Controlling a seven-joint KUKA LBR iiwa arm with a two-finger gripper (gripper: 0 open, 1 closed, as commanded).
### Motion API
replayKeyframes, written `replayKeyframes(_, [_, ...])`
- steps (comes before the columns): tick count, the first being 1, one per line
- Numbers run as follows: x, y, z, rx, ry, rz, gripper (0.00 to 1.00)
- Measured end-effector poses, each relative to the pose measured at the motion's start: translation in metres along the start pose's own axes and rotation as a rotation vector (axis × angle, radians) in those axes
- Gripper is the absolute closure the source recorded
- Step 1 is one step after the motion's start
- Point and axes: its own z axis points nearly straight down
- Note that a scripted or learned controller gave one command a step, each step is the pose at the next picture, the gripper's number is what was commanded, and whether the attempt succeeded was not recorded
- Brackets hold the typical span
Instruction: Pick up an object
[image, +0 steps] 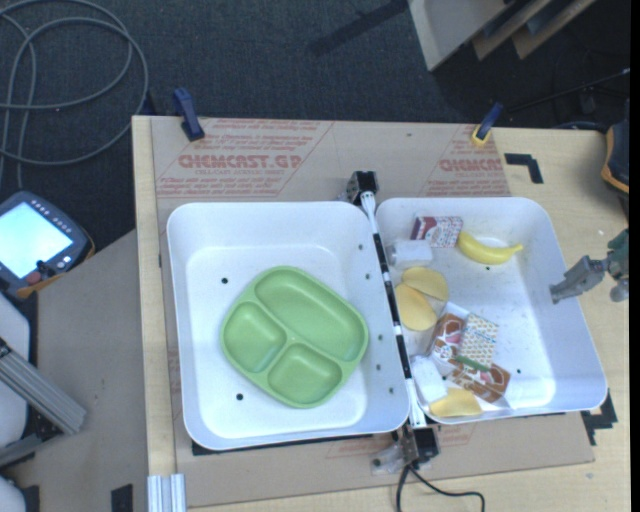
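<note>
The right bin (560, 375) holds a yellow banana (488, 247), a small red-and-white box (436, 230), two pale yellow chip-like pieces (420, 297), some printed snack packets (470, 355) and another yellow piece (455, 405) at the front. My gripper (578, 280) reaches in at the bin's right rim, with the arm going off the right edge. It sits well right of the banana and holds nothing that I can see. Its fingers are small and blurred.
The left bin (200, 240) holds a green divided plate (293, 335). Blue clamps (187, 113) hold the cardboard bench at the back. A handheld screen (35, 243) lies off the bench at the left, with cables on the floor.
</note>
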Motion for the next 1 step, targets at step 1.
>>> replayKeyframes(1, [0.0184,0.1492,0.079,0.0,0.001,-0.002,0.0])
